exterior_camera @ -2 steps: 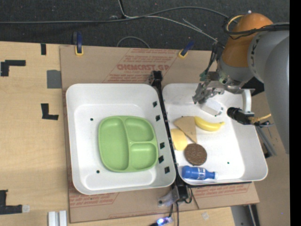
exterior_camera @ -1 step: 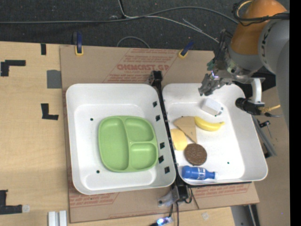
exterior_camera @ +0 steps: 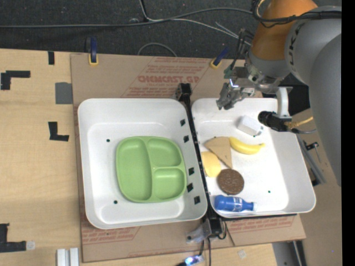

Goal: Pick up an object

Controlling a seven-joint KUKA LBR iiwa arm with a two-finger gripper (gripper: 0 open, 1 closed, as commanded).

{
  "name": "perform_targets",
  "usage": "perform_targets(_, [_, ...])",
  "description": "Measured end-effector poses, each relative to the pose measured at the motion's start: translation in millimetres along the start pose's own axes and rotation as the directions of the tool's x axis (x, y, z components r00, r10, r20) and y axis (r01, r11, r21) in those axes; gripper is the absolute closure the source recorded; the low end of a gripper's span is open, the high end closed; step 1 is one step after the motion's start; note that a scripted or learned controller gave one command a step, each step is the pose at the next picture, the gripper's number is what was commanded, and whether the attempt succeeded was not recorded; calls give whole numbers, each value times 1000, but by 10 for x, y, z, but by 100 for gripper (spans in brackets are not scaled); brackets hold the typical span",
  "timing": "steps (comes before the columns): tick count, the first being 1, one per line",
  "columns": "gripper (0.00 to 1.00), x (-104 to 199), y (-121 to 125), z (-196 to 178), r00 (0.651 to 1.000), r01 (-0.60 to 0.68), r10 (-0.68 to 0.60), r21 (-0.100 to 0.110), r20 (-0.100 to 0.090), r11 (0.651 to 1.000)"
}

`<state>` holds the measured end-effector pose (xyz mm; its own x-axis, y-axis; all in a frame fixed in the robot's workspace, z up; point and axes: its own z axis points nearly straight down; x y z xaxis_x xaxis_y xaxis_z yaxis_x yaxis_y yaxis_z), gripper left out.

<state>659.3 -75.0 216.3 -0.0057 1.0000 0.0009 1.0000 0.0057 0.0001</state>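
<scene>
Since the claw (exterior_camera: 228, 100) hovers at the right bin's (exterior_camera: 288, 204) upper-left corner, finger state untellable, you might pinch the light, stiff-looking toy banana (exterior_camera: 247, 146) mid-curve.

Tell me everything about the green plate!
The green plate is light green and looks like smooth plastic. It has rounded corners and three sections, one long and two smaller. It lies flat, right side up, in the middle of the left white bin, turned a little askew. Nothing lies on it or touches it.
</scene>
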Motion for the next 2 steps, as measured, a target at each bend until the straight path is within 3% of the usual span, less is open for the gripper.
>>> perform_targets(2, [100,983,55,31,1000,0,0,2,0,1000])
